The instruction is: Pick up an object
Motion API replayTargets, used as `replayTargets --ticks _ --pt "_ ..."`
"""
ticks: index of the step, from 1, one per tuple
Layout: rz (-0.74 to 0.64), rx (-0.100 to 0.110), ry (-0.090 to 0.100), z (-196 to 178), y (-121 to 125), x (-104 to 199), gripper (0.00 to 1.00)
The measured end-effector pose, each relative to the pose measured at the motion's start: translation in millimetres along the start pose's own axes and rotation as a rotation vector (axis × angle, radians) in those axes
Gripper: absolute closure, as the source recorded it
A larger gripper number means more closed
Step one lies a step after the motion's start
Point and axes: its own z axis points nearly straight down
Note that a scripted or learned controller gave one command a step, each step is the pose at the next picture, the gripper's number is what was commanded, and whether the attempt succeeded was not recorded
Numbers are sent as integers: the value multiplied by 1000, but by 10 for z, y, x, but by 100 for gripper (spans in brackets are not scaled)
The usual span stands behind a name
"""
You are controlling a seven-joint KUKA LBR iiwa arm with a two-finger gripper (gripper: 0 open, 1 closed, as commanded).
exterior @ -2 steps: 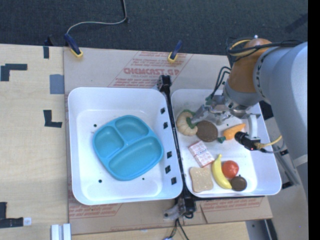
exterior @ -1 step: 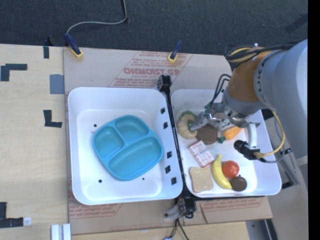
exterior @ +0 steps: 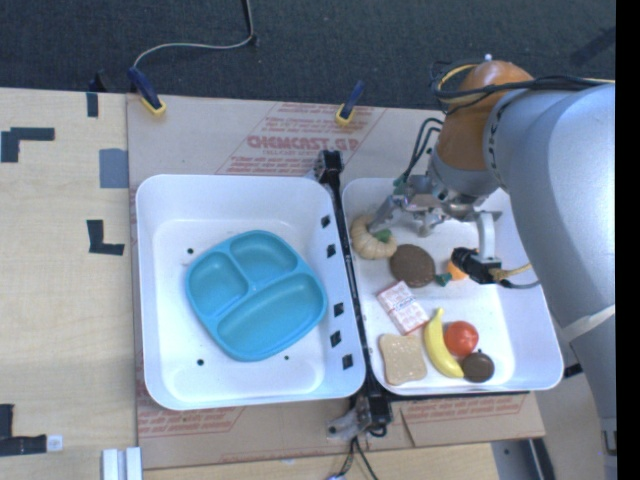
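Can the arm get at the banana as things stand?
Probably yes. The banana lies uncovered in the right bin, though tomato and bread slice sit against it, crowding the fingers.

right bin (exterior: 530, 313) holds the pickables | pale croissant (exterior: 371, 243) at left wall, far end | brown round patty (exterior: 412, 264) just beside it | pink-white packet (exterior: 402, 306) mid-bin, lying flat | toast slice (exterior: 402, 358) near-left corner | yellow banana (exterior: 439, 344) touching red tomato (exterior: 461, 337) | dark brown lump (exterior: 478, 366) near edge
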Motion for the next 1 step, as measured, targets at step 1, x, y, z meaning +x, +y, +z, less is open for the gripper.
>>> replayTargets --ticks 1 --pt "-2 0 8 11 -346 -34 0"
